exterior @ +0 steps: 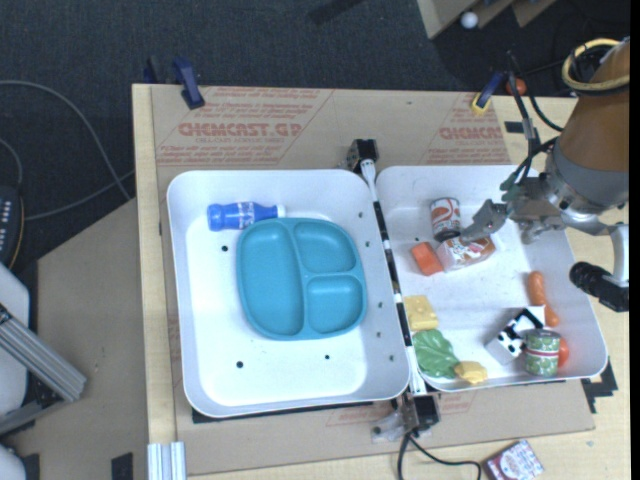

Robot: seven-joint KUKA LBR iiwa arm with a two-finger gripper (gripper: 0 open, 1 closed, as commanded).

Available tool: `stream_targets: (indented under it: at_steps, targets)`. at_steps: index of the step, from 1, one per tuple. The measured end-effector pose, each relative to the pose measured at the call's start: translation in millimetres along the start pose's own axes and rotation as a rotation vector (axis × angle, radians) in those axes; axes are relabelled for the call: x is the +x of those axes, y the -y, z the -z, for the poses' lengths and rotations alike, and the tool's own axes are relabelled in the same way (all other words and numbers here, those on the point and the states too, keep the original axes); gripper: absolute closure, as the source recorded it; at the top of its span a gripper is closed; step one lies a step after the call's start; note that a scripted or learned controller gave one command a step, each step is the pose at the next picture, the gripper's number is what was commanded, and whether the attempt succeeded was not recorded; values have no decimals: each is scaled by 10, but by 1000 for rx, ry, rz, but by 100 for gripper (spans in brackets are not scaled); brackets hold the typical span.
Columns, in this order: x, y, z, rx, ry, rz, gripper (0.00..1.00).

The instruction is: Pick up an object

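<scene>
Here the tool [462, 234] sits low in the right bin [590, 353], touching the red-and-white can [447, 215] and packet [470, 252]; I cannot tell its state. The blue plate [300, 278] fills the left bin [200, 368].

Grey arm [590, 183] (orange band above), dark pincer [470, 230].

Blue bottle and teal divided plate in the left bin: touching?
Cannot tell. In the camera view the blue bottle lies right at the teal divided plate's upper-left rim, with neither a gap nor contact plain.
</scene>
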State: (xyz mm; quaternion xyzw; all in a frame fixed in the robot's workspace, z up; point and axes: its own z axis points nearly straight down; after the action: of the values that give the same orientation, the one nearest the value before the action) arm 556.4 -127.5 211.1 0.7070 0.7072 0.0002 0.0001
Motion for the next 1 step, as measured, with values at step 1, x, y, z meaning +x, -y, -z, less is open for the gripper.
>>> stream_targets:
  at_steps: [1]
  targets:
    - [370,-598,-701,0,0,1,0]
